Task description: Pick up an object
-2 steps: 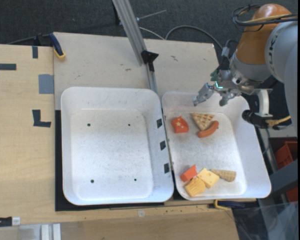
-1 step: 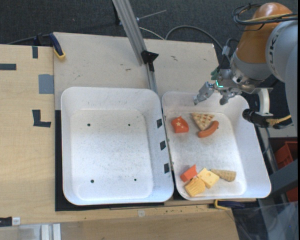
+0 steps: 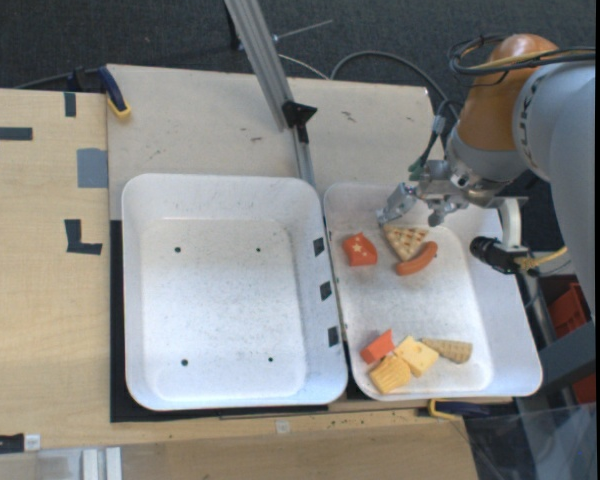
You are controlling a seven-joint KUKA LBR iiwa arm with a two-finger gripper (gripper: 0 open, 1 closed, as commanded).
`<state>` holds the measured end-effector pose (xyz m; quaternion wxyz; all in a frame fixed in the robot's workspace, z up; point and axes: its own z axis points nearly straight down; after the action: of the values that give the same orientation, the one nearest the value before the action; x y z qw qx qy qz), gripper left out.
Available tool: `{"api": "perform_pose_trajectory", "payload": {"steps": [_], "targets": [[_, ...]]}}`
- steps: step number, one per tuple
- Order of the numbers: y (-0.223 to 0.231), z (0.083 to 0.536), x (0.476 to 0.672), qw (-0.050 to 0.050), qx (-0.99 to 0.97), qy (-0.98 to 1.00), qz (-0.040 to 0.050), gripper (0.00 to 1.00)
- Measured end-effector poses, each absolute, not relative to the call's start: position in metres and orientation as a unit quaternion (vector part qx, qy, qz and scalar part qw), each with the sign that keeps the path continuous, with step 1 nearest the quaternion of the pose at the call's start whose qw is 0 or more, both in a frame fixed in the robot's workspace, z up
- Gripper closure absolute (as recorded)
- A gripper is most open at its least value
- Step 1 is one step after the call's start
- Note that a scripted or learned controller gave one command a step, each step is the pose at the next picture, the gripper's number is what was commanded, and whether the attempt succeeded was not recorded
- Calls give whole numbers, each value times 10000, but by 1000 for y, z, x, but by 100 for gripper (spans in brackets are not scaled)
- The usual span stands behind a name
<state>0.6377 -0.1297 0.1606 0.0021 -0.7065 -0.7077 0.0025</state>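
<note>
I see the arm [image 3: 540,98] angled down, pincer [image 3: 420,208] spread apart over the right bin [image 3: 500,358], pizza slice [image 3: 407,239] and sausage [image 3: 417,258] just below.

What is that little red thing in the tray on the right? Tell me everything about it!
The little red thing looks like a toy tomato or pepper: a chunky, glossy, plastic-looking piece, red-orange, with a paler patch on top. It sits by itself on the floor of the right bin, near that bin's left wall and toward the far end. Nothing touches it. The waffle-patterned wedge lies a little to its right, with a gap between them.
</note>
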Motion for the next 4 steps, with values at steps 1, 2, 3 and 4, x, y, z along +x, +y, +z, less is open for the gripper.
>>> {"api": "perform_pose_trajectory", "payload": {"steps": [1,2,3,4], "targets": [[-129,102,644,-6,-7061,-7081,12,0],[-130,94,648,-55,-7061,-7081,-10,0],[-129,106,649,-65,-7056,-7086,-17,100],[-127,168,645,-21,-7063,-7079,-15,100]]}}
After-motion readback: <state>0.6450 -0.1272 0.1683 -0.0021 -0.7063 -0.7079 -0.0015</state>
